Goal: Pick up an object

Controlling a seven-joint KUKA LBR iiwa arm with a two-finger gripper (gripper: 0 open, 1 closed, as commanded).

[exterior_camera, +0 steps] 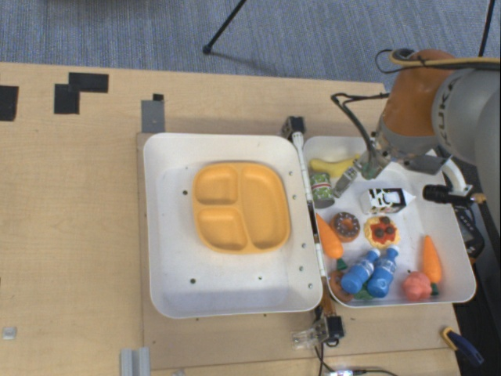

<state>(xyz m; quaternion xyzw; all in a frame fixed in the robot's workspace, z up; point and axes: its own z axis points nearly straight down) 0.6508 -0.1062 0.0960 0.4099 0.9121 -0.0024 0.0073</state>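
My gripper (356,175) hangs over the back left part of the right bin (462,233), below the orange band of the arm (415,100). It is just right of a yellow banana (329,164) and a green can (321,188), and left of a black-and-white item (386,200). Nothing can be seen held in it. Further forward lie a brown donut (346,225), a round fruit tart (381,230), an orange carrot (329,240), two blue bottles (372,272), a second carrot (431,258) and a red fruit (417,286).
The left bin (168,272) holds a yellow divided plate (239,207). A metal divider (307,194) runs between the bins. Black cables loop from the arm over the right bin's back edge. Wooden bench lies to the left.
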